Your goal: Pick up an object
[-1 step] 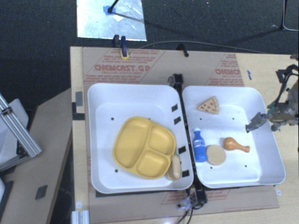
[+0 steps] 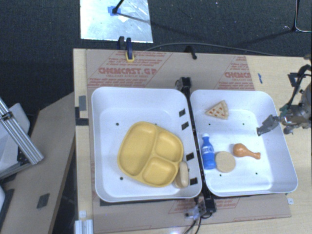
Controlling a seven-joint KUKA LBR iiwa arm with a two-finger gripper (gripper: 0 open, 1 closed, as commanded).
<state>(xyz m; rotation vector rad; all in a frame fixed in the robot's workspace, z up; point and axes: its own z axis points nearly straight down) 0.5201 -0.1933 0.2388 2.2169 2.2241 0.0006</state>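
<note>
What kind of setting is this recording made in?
Probably a robotics lab's pick-test bench: two shallow white plastic bins side by side hold toy food, like a plastic pizza slice and a yellow divided tray, above dark carpet.

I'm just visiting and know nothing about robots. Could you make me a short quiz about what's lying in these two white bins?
1. True or false: the yellow divided tray lies in the right bin.
2. Which item lies nearest the top of the right bin? A) blue bottle B) pizza slice C) drumstick
3. Fill in: the round tan cookie touches the ____ on its left side.

Key
1. False: it lies in the left bin, with a pale bread roll at its lower right corner.
2. B.
3. Blue bottle. The gripper is over the right bin's right edge, apart from every item.
</note>
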